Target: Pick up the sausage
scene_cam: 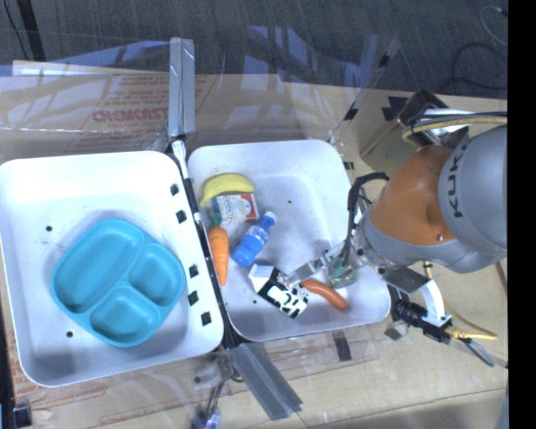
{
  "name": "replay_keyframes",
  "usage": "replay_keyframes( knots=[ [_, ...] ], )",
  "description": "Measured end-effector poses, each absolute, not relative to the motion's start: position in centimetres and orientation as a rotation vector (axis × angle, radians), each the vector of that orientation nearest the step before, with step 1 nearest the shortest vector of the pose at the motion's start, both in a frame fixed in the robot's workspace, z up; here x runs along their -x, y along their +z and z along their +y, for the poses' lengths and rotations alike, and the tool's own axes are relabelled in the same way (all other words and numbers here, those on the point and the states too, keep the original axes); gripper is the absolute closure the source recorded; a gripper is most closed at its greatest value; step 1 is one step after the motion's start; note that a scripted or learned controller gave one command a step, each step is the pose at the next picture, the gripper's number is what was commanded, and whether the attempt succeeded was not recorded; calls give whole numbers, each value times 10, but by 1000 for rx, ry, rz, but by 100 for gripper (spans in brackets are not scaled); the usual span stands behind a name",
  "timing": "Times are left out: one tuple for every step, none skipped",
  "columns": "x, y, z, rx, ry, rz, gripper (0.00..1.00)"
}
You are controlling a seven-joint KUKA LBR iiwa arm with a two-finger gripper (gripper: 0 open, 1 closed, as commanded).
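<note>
**Gripper above the sausage**

The gripper (326,268) is low in the right bin (290,155), just above the sausage (325,294) at the near right corner. Whether it is spread, I cannot tell.

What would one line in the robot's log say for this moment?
goal: sausage | end effector: low in right bin, just above sausage | sausage: lying on bin floor beside black-and-white toy | status: not lifted
</note>
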State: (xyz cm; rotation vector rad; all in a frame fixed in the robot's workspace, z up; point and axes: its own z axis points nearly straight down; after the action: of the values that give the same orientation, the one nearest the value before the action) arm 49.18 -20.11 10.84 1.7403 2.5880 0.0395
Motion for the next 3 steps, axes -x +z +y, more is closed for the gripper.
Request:
replay_keyframes(
  knots=[
    [-491, 103, -197, -1870, 41, 2508, 0],
    [-488, 109, -200, -1871, 27, 2511, 100],
    [-489, 109, -195, -1870, 33, 2524, 0]
  ],
)
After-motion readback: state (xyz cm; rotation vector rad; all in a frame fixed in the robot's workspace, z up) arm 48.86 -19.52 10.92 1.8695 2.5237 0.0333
